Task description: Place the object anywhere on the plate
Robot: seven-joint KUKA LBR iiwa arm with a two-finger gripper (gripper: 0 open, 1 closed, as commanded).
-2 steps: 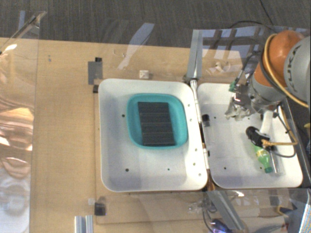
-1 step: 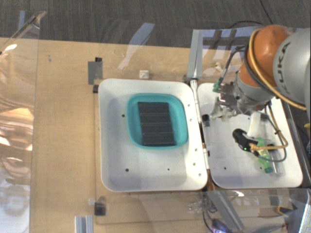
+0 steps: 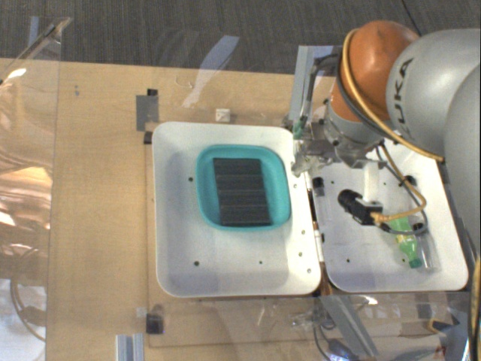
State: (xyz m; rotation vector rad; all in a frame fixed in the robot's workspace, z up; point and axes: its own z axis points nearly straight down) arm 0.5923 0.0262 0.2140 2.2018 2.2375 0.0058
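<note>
A teal square plate (image 3: 205,173) with rounded corners lies in the left white bin (image 3: 225,273). A dark ridged rectangular object (image 3: 240,192) rests flat on the plate, about at its centre. My gripper (image 3: 302,155) hangs over the wall between the two bins, just right of the plate's upper right corner and apart from the dark object. The grey wrist and orange band above hide most of it. Nothing shows between its fingers.
The right white bin (image 3: 353,273) holds a small green object (image 3: 409,248) near its lower right corner. The arm covers that bin's upper part. A small white cube (image 3: 222,115) sits on the wooden bench behind the left bin.
</note>
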